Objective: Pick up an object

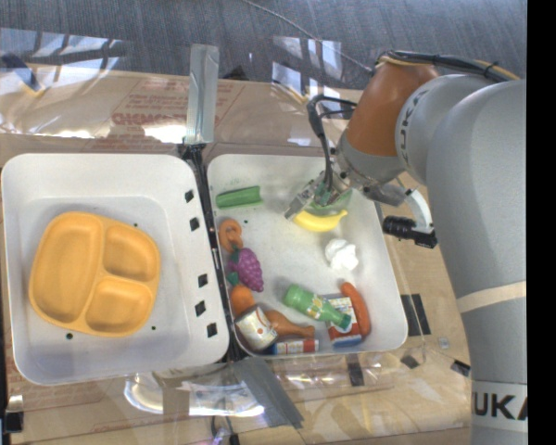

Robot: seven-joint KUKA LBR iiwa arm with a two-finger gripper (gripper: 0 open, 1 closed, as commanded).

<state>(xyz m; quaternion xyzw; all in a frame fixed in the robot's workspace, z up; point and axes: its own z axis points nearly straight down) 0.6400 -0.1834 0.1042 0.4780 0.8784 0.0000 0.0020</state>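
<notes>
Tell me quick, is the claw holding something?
Claw: right over the banana in the right bin; I cannot tell whether it is open, closed or gripping it.

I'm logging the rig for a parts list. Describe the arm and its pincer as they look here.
The arm is thick, rounded and light grey, with a wide orange band above the wrist. Black letters "UK" mark its lower casing. A black cable loops by the wrist. The pincer is small, dark and metallic, with greenish parts.
</notes>
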